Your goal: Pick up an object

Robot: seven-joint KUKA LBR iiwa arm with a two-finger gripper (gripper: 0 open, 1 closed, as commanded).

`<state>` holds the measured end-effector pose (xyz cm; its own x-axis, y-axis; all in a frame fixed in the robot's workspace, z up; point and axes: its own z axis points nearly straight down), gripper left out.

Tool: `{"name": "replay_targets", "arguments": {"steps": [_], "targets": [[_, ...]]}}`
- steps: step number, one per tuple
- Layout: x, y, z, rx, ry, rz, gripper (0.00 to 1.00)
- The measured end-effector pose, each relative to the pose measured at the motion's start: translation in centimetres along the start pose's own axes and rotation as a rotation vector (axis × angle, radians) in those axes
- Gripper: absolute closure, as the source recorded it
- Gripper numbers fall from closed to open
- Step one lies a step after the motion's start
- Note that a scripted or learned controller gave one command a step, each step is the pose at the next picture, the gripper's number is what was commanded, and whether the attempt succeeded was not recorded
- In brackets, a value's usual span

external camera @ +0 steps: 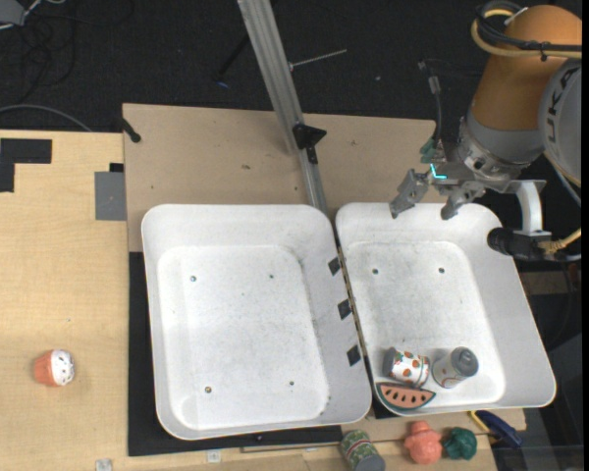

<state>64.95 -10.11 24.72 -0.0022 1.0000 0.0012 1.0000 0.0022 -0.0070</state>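
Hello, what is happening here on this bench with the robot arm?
A robot arm reaches in from the right, and its hand hangs with open fingers over the far edge of the right bin, holding nothing. The objects to pick lie at that bin's near edge: a small red and white toy, a grey can and a watermelon slice. Nothing has been picked up yet.

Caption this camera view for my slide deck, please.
Gripper open above the right bin's far edge; small toys cluster in its near corner.

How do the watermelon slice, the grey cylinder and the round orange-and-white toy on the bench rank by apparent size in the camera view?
1. watermelon slice
2-3. grey cylinder and round orange-and-white toy: they look alike, so I leave them unranked.
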Motion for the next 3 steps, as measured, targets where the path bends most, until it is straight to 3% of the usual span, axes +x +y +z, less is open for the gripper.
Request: {"name": "replay_targets", "arguments": {"steps": [1, 3], "targets": [[0.0, 0.1, -0.3, -0.004, -0.001, -0.001, 0.00], [0.9, -0.6, 11.0, 0.003, 0.000, 0.001, 0.00]]}}
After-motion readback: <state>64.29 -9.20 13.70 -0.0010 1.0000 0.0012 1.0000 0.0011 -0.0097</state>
